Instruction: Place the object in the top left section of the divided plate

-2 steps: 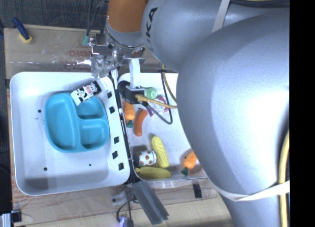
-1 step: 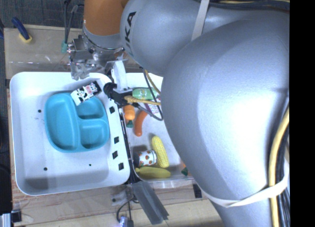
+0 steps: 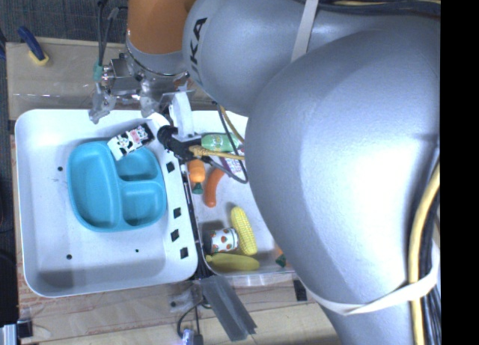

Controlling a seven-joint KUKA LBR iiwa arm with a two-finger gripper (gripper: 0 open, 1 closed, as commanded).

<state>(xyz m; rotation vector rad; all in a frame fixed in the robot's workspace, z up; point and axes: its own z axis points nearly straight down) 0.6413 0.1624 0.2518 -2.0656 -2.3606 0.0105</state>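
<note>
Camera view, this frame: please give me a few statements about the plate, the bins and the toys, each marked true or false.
1. The blue divided plate lies in the left bin. True.
2. A black-and-white spotted object sits at the plate's upper right edge. True.
3. The corn cob lies on the plate. False: it lies in the right bin, beside a yellow banana-like toy.
4. The hand hovers over the right bin. False: it is above the top edge of the left bin.
5. The plate's large section holds a carrot. False: the orange carrot-like toys lie in the right bin.
</note>
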